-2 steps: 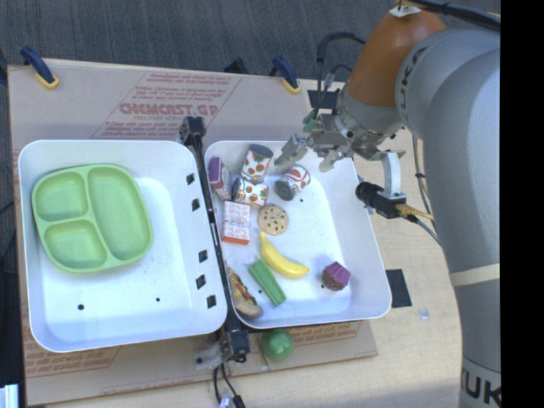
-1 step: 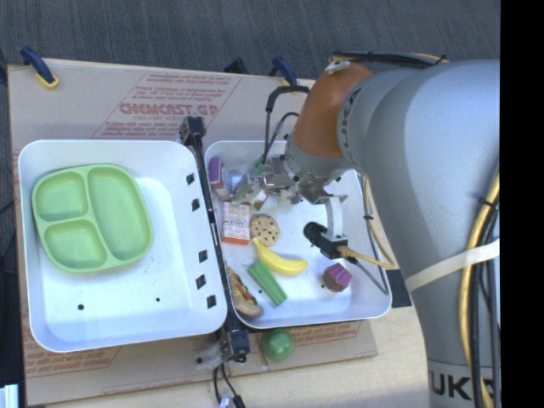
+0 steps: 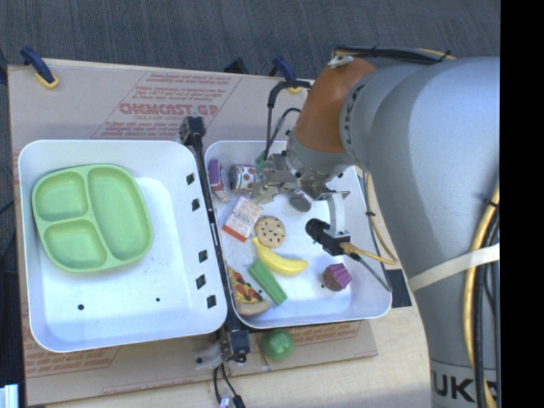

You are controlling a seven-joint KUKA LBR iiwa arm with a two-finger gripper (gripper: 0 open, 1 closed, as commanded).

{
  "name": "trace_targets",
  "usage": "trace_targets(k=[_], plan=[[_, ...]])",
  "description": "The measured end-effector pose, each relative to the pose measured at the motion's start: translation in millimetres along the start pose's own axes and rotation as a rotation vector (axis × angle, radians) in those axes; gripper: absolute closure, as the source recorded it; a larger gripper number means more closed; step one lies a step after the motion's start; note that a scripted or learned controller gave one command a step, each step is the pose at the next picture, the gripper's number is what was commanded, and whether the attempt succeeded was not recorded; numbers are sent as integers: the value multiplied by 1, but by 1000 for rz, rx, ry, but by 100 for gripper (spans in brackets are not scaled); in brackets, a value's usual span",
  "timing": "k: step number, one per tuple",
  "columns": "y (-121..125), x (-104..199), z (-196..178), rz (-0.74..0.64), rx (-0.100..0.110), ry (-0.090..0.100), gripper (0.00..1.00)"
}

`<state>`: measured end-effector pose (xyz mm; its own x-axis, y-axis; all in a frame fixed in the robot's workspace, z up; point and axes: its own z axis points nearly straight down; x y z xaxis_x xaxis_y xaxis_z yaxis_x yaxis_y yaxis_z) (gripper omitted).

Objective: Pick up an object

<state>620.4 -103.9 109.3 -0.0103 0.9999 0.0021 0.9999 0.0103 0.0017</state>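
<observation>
End effector (image 3: pixel 280 181) low in right bin (image 3: pixel 374 300), near back wall; grip state impossible to tell. Just beside it: small can (image 3: pixel 245 176), purple item (image 3: pixel 214 175). Further forward: packet (image 3: pixel 242 219), cookie (image 3: pixel 269 231), banana (image 3: pixel 280 259), green stick (image 3: pixel 267 282), pizza slice (image 3: pixel 245 290), purple cupcake (image 3: pixel 337 276). Left bin (image 3: pixel 110 313) holding green divided plate (image 3: pixel 89 217). Green ball (image 3: pixel 277 344) on tabletop, outside bins.

A pale green plate (image 3: pixel 91 217) lies in the white bin (image 3: pixel 51 325) at left. At right, a yellow banana (image 3: pixel 280 259), a brown speckled cookie (image 3: pixel 269 230) and a purple toy (image 3: pixel 337 275).
</observation>
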Motion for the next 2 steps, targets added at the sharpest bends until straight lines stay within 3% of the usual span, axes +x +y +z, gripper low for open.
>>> trace_targets(k=[1,2], plan=[[10,105,-83,3,2,0,100],[-56,133,-126,4,4,-1,100]])
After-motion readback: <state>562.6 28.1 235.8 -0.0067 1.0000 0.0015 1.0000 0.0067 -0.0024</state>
